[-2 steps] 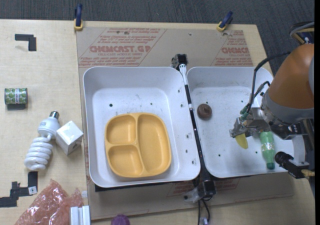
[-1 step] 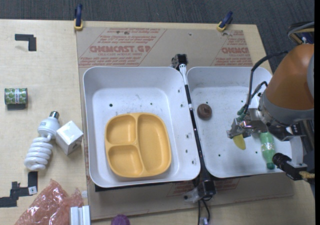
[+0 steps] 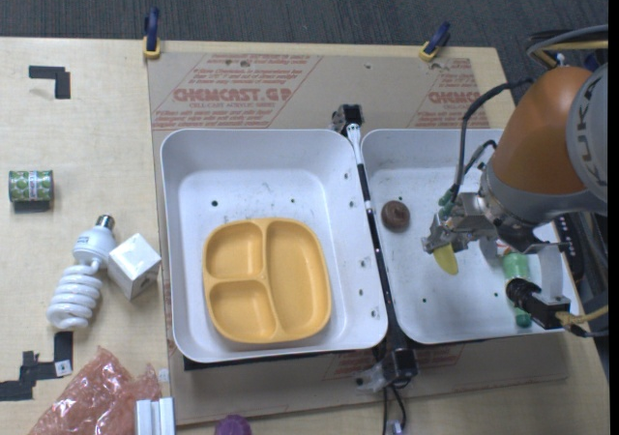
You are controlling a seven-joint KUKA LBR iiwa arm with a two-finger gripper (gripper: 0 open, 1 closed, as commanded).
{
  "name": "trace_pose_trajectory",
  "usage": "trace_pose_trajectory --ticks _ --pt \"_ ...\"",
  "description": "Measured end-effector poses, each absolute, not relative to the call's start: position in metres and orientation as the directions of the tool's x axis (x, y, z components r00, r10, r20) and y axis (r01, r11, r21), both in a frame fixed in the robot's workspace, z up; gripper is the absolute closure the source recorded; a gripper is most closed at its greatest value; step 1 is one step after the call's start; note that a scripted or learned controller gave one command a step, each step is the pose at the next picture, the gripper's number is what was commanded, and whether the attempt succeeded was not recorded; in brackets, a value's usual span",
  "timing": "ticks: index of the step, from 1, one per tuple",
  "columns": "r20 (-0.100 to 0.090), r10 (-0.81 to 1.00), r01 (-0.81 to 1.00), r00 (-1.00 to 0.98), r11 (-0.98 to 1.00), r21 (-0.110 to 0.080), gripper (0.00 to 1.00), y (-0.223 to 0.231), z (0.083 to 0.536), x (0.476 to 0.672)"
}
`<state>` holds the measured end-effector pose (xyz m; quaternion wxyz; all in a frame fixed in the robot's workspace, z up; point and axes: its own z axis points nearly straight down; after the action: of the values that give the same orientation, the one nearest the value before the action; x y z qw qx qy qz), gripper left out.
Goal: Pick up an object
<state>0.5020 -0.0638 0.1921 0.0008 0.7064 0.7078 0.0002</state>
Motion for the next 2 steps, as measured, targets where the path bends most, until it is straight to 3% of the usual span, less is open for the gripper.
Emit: trace_pose_trajectory --ticks 1,2 --pt "0.0 1.0 1.0 0.001 -0.001 0.0 1.0 -0.075 0.192 0.478" --pt "-0.001 1.0 1.0 -0.002 0.002 0.001 1.0 -0.062 0.192 0.504"
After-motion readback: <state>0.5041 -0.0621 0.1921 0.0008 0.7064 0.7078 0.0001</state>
